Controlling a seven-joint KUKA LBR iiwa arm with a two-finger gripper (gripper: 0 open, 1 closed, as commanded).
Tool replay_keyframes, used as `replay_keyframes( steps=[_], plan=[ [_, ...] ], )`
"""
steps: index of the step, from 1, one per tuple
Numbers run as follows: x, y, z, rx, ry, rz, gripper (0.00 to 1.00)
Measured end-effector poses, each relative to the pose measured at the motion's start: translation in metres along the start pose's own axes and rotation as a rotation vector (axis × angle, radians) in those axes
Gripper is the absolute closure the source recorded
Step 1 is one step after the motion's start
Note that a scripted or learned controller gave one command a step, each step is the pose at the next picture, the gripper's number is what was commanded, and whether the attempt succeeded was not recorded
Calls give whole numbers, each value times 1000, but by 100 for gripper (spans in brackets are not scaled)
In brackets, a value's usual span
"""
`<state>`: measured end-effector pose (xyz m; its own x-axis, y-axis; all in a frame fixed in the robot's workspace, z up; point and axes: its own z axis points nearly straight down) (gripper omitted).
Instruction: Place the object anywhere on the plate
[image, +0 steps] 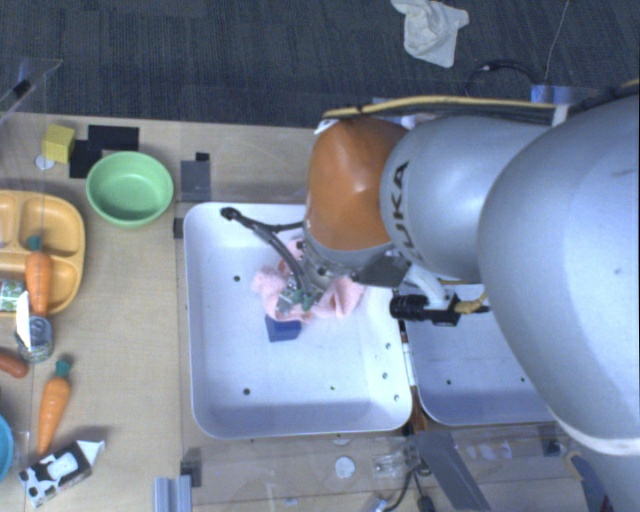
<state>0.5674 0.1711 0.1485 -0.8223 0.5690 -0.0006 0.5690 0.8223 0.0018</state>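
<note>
A: Where's the gripper (293, 300)?
B: Low over the left white bin (230, 400), near its middle. Arm (480, 200) comes in from the right and covers most of the right bin (470, 400).

A: Holding anything?
B: Can't tell. The wrist hides the tip and the picture is too soft there.

A: The object?
B: Small blue block (283, 328) on the bin floor, just below the gripper tip, touching or nearly so. Can't say if it's in the grip.

A: And the plate?
B: Pink thing (345, 297) right under and beside the gripper, spreading to both sides of it. Looks like the plate, mostly covered by the wrist. The block sits at its lower edge; can't tell if it's on it or just off.

A: Anything else near?
B: Well off to the left of the gripper, outside the bin: green bowl (129, 188), yellow divided tray (40, 250) with a carrot (37, 282) on it, second carrot (53, 400) lower down. White rag (432, 28) on the floor above the arm.
</note>
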Motion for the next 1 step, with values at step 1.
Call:
replay_keyframes(
  steps=[1],
  plan=[
    [29, -42, -6, -1, -1, -107, 100]
  ],
)
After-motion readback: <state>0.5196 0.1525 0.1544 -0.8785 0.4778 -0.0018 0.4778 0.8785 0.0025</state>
